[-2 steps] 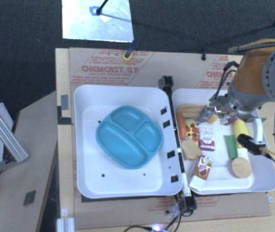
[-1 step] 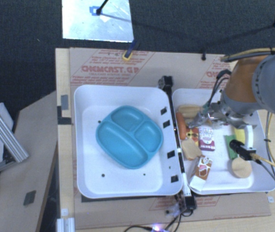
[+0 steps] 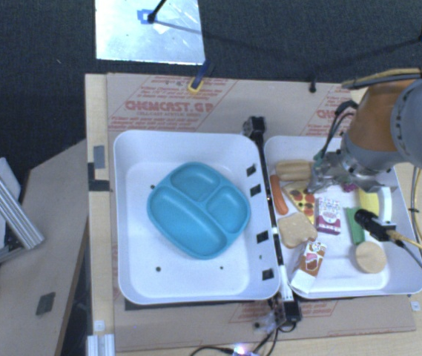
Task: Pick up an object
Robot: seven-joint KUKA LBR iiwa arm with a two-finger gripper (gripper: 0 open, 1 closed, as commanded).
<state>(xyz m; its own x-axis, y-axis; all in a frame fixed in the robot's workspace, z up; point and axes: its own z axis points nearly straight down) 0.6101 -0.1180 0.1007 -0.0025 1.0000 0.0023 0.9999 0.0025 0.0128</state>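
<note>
The right bin (image 3: 411,273) holds several toy foods. A tan bun (image 3: 292,170) lies at its far left, with an orange sausage (image 3: 275,193) and a pizza slice (image 3: 299,198) just below it. A purple-and-white packet (image 3: 329,215) lies in the middle, a bread slice (image 3: 296,230) to its left, and a small red-and-white carton (image 3: 313,258) near the front. A green stick (image 3: 354,227), a yellow block (image 3: 370,199) and a round tan disc (image 3: 369,257) lie to the right. My gripper (image 3: 322,178) hangs low over the bun's right end and the pizza slice.
The left bin (image 3: 133,273) holds a blue divided plate (image 3: 198,209). A black divider with clips (image 3: 264,199) runs between the bins. My grey arm with its orange band (image 3: 374,117) covers the right bin's far right corner.
</note>
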